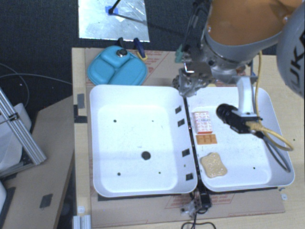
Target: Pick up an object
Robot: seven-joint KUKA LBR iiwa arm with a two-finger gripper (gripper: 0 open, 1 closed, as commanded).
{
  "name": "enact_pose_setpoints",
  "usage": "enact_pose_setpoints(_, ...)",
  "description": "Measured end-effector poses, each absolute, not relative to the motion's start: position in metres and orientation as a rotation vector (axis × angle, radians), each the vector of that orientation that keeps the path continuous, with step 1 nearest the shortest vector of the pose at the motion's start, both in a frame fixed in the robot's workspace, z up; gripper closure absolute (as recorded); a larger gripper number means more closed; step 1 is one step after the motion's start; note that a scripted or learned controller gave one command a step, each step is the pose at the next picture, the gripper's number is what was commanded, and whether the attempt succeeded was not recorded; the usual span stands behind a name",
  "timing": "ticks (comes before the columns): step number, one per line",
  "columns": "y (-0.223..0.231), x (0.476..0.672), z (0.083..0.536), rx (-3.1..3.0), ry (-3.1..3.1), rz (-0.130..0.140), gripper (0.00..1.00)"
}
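The right bin (267, 175) holds three things near its left wall: a white card with a pink pattern (202, 121), a small orange tile (207, 139) just below it, and a beige toast-shaped piece (213, 165) towards the front. A small dark round object (146, 155) lies in the left bin (109, 128). My gripper (190, 84) hangs over the far end of the wall between the bins, above and behind the patterned card. Nothing shows in its grasp.
A blue compartment tray (117, 67) lies on the bench behind the left bin. A shiny metal sheet (113, 12) lies further back. The arm's large orange and grey body (248, 18) covers the right bin's far corner.
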State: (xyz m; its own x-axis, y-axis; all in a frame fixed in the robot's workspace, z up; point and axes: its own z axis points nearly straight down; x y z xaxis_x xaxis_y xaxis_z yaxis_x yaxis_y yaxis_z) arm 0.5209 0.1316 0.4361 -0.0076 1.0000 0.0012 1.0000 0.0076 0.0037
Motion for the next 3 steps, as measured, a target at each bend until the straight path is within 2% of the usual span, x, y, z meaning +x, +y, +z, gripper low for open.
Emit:
enact_pose_setpoints(1,0.204,0.486,0.386,2.212,2.235,-0.002,1.0)
enact_pose_setpoints(3,0.201,0.489,0.41,2.203,2.237,0.011,1.0)
